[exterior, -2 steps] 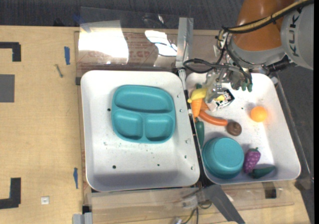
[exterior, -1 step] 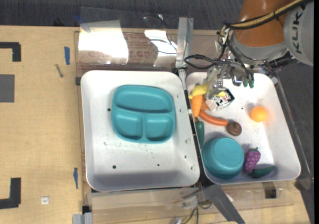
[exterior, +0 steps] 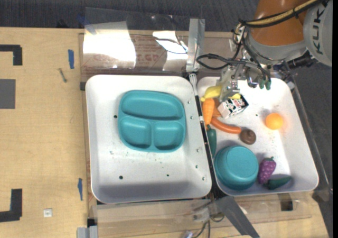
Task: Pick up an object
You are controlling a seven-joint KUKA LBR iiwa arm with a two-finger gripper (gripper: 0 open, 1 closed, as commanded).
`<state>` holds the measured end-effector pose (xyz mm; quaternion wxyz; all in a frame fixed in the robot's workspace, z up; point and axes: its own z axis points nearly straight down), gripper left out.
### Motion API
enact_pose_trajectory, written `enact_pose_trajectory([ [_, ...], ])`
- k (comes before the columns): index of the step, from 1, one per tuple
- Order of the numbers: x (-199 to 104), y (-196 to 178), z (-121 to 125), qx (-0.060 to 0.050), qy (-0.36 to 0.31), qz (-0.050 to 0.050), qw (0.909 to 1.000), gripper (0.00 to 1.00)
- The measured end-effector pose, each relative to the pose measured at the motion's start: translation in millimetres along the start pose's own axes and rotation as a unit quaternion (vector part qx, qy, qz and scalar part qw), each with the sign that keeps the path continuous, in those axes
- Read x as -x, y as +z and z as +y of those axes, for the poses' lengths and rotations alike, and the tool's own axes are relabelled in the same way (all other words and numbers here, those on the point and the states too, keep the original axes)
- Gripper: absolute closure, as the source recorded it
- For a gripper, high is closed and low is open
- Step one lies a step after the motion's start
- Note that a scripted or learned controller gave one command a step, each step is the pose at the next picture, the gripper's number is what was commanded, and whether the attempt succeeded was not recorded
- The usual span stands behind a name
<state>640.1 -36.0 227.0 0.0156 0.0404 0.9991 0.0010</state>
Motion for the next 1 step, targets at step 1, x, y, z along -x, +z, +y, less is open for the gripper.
enact_pose_trajectory([
  [1,2.4,-12.2,0.5,0.000,0.000,-0.005,1.0000,1.00],
])
